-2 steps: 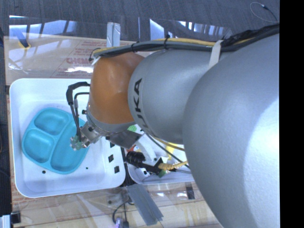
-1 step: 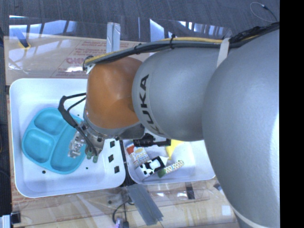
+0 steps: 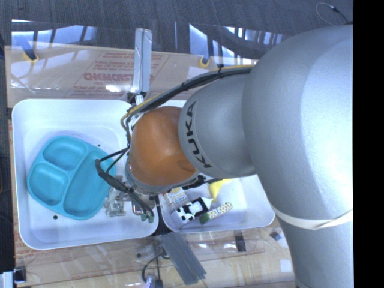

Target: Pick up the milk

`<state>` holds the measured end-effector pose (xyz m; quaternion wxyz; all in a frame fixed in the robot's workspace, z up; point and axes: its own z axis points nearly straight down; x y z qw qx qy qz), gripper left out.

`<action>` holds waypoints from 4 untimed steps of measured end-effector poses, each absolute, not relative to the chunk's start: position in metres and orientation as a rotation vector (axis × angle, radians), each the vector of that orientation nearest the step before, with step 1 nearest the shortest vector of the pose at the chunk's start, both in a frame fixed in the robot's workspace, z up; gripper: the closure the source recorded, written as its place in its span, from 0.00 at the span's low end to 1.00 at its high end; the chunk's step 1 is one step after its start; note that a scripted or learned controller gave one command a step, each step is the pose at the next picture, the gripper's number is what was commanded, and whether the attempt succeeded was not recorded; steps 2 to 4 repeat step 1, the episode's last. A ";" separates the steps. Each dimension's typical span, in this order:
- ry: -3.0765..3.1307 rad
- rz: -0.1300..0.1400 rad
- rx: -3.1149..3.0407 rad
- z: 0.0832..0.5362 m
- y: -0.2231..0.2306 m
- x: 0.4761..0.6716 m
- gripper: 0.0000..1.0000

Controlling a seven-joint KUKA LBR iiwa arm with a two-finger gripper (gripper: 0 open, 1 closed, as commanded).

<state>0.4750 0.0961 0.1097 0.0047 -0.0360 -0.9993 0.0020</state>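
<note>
The end effector [image 3: 127, 204] is hanging low over the left bin [image 3: 24, 161], just beside the blue divided tray [image 3: 63, 179]; whether it is clenched or released, I cannot tell; nothing is showing in its grasp; the milk [image 3: 193, 209], a cow-patterned carton, is lying in the right bin [image 3: 255, 212] beside a yellow item [image 3: 216, 187], partly under the arm [image 3: 240, 125].

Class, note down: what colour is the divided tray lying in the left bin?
Light blue tray, clearest in the camera view.
</note>
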 end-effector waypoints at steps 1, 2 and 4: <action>-3.139 0.001 -0.017 0.164 0.126 0.477 1.00; -3.139 0.001 -0.017 0.164 0.126 0.477 1.00; -3.139 0.001 -0.017 0.164 0.126 0.477 1.00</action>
